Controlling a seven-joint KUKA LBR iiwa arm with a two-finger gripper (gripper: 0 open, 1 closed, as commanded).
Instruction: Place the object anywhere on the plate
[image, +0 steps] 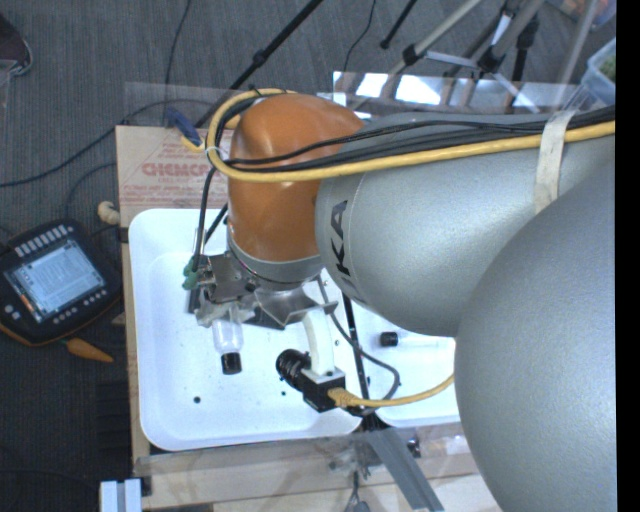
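Observation:
The arm's orange band (280, 170) and grey wrist hang over the left white bin (160, 400) and cover most of it. My gripper (231, 345) points down from the wrist, low over the bin floor, with a small dark tip at its lower end. A black cylindrical part on a white bracket (300, 370) sits beside it on the wrist. A small black object (388, 340) lies on the white surface to the right, partly under the arm. I cannot make out a plate; the arm hides the middle of the bin.
A handheld control pendant (55, 280) lies on the floor left of the bench. A brown cardboard sheet (160, 170) lies behind the bin. Yellow and black cables (420, 150) run along the arm. A tiny dark speck (197, 401) marks the bin floor.

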